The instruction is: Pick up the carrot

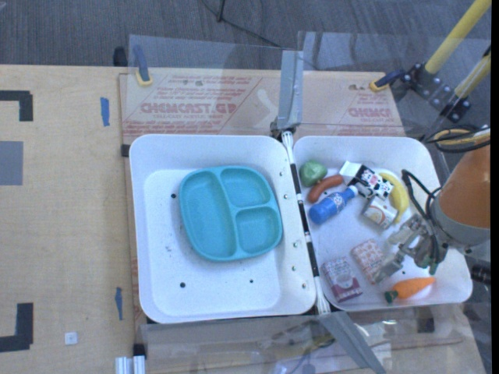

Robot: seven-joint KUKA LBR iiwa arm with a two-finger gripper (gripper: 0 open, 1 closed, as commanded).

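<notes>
Two white bins sit side by side on the bench, and the carrot (412, 287) lies in the right bin (437, 162), close to its near right corner, with its green end pointing left. It has little room around it: the bin rim is just beside it on the near side, and the gripper (413, 244) hangs just above and left of it, apart from it as far as I can see. Whether the hand is apart or together, I cannot tell, because the metal parts and dark cables there are mixed together. The arm (472, 197), with its orange band, is cut off at the right side. Left of the carrot are two small packets (352, 269), and farther back a blue bottle (331, 206), a sausage (325, 185), a green ball (313, 171), a banana (399, 193) and a small black-and-white box (370, 182) lie close together. The left bin (156, 232) holds a turquoise divided plate (231, 212) with free floor all around it. The bench is pale wood, with brown cardboard behind the bins and grey floor beyond.
</notes>
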